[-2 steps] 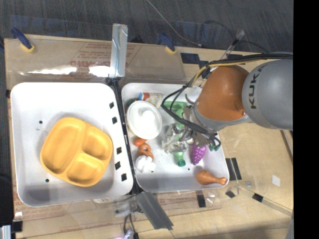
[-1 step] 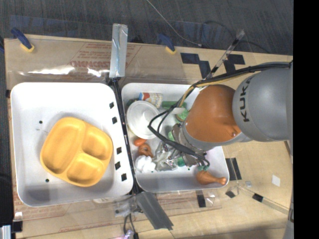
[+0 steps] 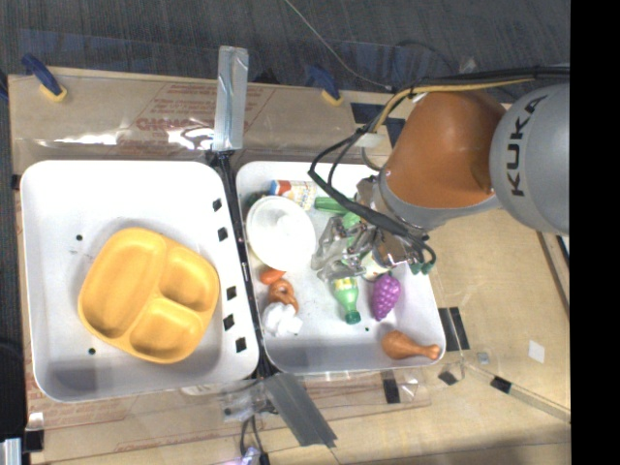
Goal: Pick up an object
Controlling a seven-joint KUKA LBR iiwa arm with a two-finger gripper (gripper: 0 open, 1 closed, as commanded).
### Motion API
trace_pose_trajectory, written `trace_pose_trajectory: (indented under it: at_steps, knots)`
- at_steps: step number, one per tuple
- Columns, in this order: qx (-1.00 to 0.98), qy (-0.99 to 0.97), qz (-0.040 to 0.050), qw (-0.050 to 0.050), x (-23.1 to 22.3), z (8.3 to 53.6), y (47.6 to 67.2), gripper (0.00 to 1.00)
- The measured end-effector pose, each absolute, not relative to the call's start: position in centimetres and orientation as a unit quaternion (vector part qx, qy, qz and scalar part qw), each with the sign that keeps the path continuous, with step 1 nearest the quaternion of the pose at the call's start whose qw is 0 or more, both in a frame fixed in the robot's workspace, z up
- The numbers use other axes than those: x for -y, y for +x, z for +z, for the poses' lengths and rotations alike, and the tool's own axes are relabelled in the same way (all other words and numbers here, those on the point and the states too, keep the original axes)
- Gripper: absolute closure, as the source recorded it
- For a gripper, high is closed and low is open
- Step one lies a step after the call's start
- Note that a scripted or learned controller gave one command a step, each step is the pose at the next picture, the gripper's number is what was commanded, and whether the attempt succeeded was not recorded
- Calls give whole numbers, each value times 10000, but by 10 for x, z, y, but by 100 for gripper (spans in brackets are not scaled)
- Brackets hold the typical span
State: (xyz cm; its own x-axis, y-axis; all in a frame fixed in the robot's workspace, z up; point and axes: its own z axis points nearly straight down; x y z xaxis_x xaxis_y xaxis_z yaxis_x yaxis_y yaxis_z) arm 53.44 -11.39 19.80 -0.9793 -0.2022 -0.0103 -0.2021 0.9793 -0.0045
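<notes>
Now the arm (image 3: 455,153) is down inside the right bin (image 3: 426,303), so the step in hand seems to be the reach for a pick, with nothing lifted yet. The gripper (image 3: 341,245) hangs low near the middle of this bin. I cannot tell whether it is apart or together, because its metal parts blend with the clutter under it, and no object is plainly clamped in it.

The closest candidates lie just beside it, toward the front edge of the bin: a green bottle (image 3: 347,298) and, next to that, a purple bunch of grapes (image 3: 386,294). A white bowl (image 3: 279,232) sits on the gripper's other side, near the wall between the two bins. An orange drumstick (image 3: 407,346) rests in the front right corner, well apart from the gripper, and small orange and white pieces (image 3: 280,303) lie near the front left corner. The left bin (image 3: 48,211) carries a yellow divided plate (image 3: 147,294).

In my judgement, the next move calls for settling over one thing, probably the bottle, closing firmly, and rising straight up without dragging the neighbours.
</notes>
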Motion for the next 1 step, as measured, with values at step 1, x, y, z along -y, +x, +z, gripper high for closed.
trace_pose_trajectory:
  at_steps: [1]
  knots:
    - [-9904,-1382,-20,27,190,232,602,100]
